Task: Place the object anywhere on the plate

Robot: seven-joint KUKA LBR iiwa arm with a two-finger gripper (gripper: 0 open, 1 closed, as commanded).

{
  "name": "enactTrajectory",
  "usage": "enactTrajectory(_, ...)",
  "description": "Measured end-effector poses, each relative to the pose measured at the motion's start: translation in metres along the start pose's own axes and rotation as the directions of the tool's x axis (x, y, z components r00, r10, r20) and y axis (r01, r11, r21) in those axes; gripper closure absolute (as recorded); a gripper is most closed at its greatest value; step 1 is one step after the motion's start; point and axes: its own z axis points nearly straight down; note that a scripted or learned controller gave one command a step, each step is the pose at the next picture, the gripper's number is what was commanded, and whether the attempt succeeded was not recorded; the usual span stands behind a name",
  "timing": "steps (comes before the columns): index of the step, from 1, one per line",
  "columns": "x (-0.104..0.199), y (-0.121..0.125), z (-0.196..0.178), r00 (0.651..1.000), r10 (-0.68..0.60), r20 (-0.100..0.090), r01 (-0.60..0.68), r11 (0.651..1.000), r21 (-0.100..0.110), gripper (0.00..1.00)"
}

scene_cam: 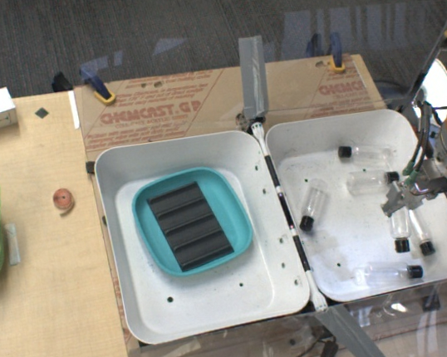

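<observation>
Red print on the cardboard

The cardboard sheet [195, 102] behind the bins, up and to the left of the pincer [397, 203], bears red lettering reading roughly "CHEMCAST.GP"; the same print recurs, cut short, almost straight above the pincer; smaller lines are illegible.

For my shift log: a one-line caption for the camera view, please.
Pincer low among clear vials in the right bin; teal plate holds a black block in the left bin.
</observation>
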Motion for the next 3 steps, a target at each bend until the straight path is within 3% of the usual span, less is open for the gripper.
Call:
enactTrajectory(1,0.0,0.0,0.0,1.0,0.0,0.0,0.0,1.0,0.0,0.0)
enactTrajectory(2,-0.061,0.034,-0.076,1.0,0.022,0.001,-0.022,1.0,0.003,0.0)
enactTrajectory(3,-0.085,0.135,-0.172,1.0,0.013,0.002,-0.013,1.0,0.001,0.0)
